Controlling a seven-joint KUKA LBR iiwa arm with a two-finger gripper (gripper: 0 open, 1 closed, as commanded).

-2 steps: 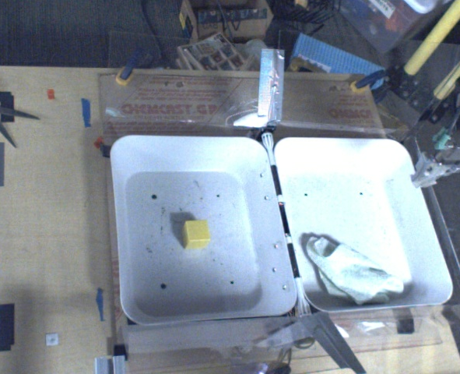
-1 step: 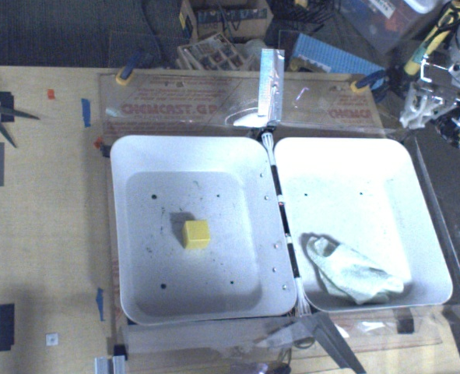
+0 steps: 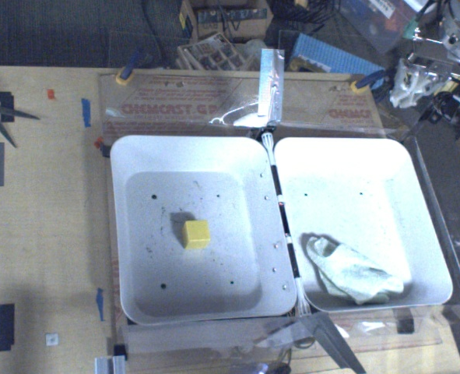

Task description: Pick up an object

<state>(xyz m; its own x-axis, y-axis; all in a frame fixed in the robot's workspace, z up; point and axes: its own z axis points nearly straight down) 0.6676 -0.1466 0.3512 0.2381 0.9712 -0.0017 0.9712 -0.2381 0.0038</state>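
Left shallow white plastic bin (image 3: 144, 162): one small yellow cube (image 3: 197, 234) sits near the centre of its floor, standing free. Right shallow white plastic bin (image 3: 354, 170): a crumpled white cloth (image 3: 354, 273) lies in the lower part, near the front wall. The claw (image 3: 411, 84) hangs at the upper right of the frame, beyond the bins and well apart from both items. Whether it is wide or narrow I cannot tell. The wooden table (image 3: 35, 232) carries both bins.
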